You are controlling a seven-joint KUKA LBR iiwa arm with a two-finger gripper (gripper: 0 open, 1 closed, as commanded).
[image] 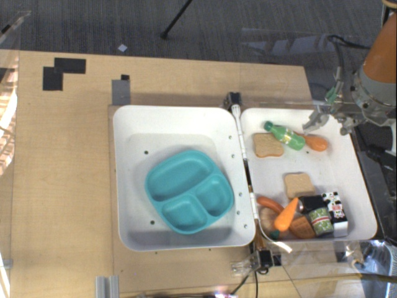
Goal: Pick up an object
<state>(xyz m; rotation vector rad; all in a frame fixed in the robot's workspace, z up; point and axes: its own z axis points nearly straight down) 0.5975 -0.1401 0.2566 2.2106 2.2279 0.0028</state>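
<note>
The gripper, fingers spread and holding nothing, hangs at the right bin's upper edge, the green bottle just lower-left, lying across

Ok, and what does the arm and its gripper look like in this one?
The arm comes in at the right edge: an orange band above a grey metal wrist. A dark cable loops over the top of it, and a small green part sits on its left side. The gripper has two thin, pale grey metal fingers that slant downward.
</note>
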